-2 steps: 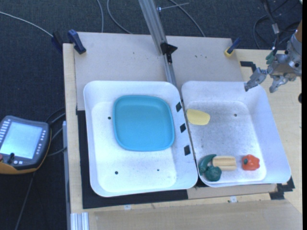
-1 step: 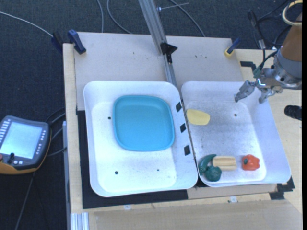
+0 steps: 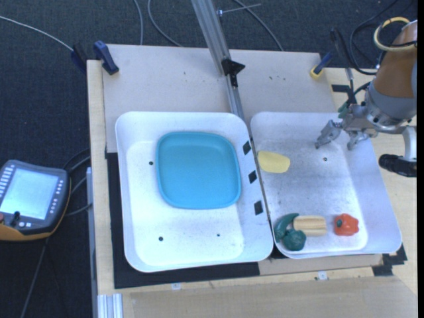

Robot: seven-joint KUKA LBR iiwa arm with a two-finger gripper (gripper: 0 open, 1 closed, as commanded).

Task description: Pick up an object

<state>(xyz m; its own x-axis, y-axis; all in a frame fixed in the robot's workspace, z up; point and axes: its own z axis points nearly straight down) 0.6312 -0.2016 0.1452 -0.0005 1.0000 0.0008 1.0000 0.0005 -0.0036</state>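
My gripper hangs over the far right part of the right bin, its two fingers spread apart with nothing between them. A pale yellow piece lies at the bin's left side. Along the near edge lie a green pepper-like toy, a tan block and a red tomato-like toy. All of these are well apart from the gripper.
The left bin holds a blue square plate. A metal post slants up between the bins. Blue clamps sit at the bench's far corners. A teach pendant lies left of the bench.
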